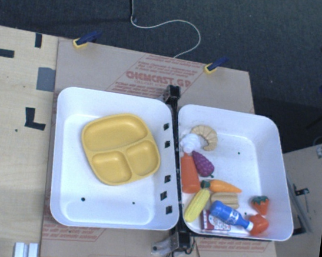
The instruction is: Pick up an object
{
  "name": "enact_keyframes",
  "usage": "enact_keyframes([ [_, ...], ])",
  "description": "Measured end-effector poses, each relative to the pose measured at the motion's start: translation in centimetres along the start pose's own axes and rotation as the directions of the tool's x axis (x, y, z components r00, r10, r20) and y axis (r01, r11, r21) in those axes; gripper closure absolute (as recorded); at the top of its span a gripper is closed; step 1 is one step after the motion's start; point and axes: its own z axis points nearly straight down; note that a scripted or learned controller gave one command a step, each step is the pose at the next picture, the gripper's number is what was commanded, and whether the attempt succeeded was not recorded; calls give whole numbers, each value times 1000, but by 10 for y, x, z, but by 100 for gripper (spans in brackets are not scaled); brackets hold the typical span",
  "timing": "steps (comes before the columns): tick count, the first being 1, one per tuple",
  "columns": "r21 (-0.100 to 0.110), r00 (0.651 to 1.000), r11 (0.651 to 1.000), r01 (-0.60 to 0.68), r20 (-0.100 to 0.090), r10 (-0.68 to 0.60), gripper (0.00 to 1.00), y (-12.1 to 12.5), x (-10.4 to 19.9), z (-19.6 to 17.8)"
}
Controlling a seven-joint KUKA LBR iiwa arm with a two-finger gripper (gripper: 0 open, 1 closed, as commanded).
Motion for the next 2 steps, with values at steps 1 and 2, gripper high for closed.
enact_keyframes([
  [1, -5, 1000, 1000, 2, 1, -2, 100, 0, 0, -42],
  [2, 0, 1000, 1000, 0, 0, 0, 100, 0, 0, -21],
])
